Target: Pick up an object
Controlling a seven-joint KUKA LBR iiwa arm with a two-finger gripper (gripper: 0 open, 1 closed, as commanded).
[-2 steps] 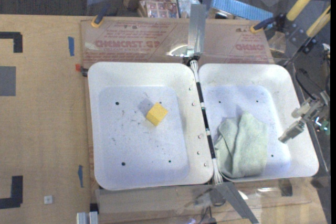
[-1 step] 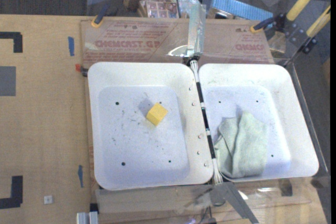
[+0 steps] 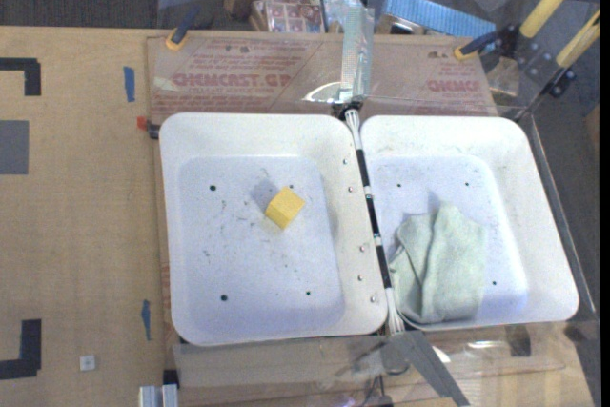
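A: Where does the yellow block point(image 3: 284, 207) sit?

B: In the left bin point(image 3: 186, 143), on the flat floor, a little above the middle and toward the right half. It lies turned so a corner points down the view, and it casts a small shadow to its upper left.

A: How much room is around it?

B: Bare white floor on every side. It is well apart from the raised rim all round, with the nearest wall being the one along the seam between the two bins.

A: And the other bin?

B: The right bin point(image 3: 505, 143) holds a pale green cloth point(image 3: 437, 264), crumpled, in the lower left part of its floor. The cloth's left edge lies just beside the wall at the seam, and its lower edge reaches close to the near rim. The upper half and right side of that floor are bare.

A: What lies past the rims?

B: A brown bench point(image 3: 76, 234) to the left, with bits of blue tape point(image 3: 129, 83). A clear sheet point(image 3: 286, 71) stands behind both bins.

A: The gripper?

B: I cannot tell how its fingers stand
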